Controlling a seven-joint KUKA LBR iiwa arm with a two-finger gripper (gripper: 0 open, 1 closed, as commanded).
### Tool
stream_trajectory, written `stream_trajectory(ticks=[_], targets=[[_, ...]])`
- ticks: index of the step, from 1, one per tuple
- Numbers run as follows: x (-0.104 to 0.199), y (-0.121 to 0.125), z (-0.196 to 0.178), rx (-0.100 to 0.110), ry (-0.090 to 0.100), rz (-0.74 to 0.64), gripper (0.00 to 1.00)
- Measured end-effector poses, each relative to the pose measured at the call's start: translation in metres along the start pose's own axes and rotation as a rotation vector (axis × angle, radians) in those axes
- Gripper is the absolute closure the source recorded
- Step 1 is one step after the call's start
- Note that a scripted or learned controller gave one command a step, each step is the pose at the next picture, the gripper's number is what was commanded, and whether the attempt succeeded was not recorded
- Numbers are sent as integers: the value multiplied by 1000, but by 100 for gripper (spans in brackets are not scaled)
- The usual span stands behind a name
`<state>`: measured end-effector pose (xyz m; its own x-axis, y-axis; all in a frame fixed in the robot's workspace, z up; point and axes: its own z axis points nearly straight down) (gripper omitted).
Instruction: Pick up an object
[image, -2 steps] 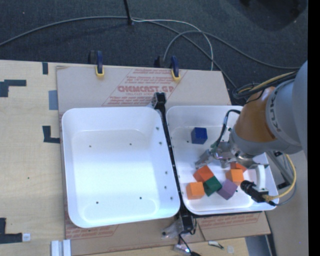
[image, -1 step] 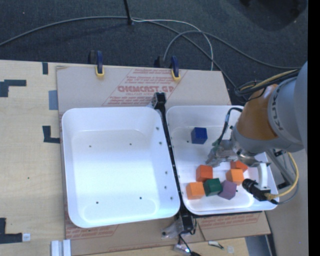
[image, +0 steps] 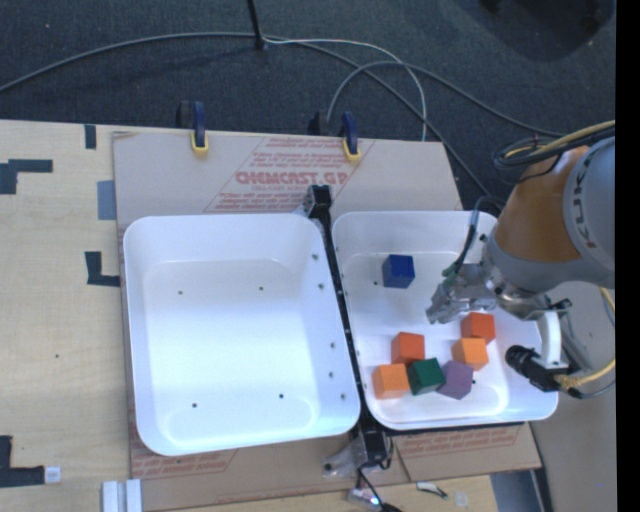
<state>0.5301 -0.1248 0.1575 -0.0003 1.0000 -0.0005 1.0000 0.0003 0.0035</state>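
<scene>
Targets are small cubes, no long axis: blue block (image: 398, 270) sits alone upper-middle of the right bin (image: 420, 228); two orange blocks (image: 408, 347) (image: 392, 380), green (image: 425, 375) and purple (image: 457, 379) cluster near its front, two more orange (image: 478, 326) (image: 470, 352) just beside the gripper (image: 447, 305). Left bin (image: 225, 232) adjoins. Arm (image: 545, 230) reaches in from right, gripper low over the bin floor; cannot tell finger state.
</scene>
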Motion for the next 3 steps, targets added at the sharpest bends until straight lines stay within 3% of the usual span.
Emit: stream_trajectory(ticks=[2, 3], targets=[[11, 3, -91, 1, 0, 0, 100], [63, -4, -96, 3, 2, -4, 100]])
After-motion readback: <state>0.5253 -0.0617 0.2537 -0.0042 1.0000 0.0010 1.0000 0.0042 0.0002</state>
